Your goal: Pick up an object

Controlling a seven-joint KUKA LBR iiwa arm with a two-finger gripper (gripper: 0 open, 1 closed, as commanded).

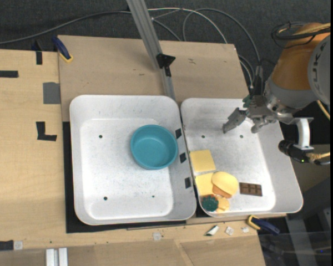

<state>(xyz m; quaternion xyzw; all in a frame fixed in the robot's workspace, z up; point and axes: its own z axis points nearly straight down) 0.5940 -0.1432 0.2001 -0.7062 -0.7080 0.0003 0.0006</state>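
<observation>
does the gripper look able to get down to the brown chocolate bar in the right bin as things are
Probably yes. The gripper hangs open over the right bin, and the chocolate bar lies flat on the bin floor beside the yellow round piece, with nothing on top. Its flatness may make grasping hard.

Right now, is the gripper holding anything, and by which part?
Nothing. The gripper hangs open above a bare part of the right bin.

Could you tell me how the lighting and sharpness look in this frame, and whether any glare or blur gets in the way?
Camera view: light is even and soft, with faint shadows under the blue bowl and along the rim of the left bin; no strong glare on the white right bin; the gripper looks slightly soft, the small items beside the yellow block are grainy, and bench edges bow a little.
</observation>
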